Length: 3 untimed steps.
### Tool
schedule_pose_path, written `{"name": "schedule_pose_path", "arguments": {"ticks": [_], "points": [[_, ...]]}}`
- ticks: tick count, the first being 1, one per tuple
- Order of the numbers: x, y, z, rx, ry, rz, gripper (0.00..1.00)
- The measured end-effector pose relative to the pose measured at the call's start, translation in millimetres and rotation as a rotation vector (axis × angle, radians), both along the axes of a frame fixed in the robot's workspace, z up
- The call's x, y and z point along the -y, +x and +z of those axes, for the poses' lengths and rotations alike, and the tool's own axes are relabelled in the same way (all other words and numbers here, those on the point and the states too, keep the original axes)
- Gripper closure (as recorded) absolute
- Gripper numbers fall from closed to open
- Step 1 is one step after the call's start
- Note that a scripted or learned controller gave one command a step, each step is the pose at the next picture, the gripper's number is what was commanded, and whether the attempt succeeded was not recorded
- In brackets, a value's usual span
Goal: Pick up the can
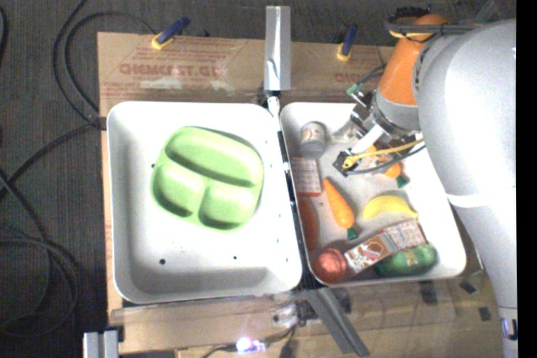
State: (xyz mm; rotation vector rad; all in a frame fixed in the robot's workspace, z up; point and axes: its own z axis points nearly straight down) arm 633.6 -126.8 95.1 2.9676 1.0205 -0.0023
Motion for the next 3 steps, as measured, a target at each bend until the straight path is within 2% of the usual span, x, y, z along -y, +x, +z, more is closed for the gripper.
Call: {"name": "schedule_pose_path", "arguments": {"ticks": [1,2,3], "points": [[-18.1,14.2,-1.4,0.007,-0.008,-0.014,0.00],[-17.5,14.0,8.0,0.005,-0.008,-0.015,1.00],[-54.0,-41.9,87.2,-0.005,0.004,-0.304,1.00]]}}
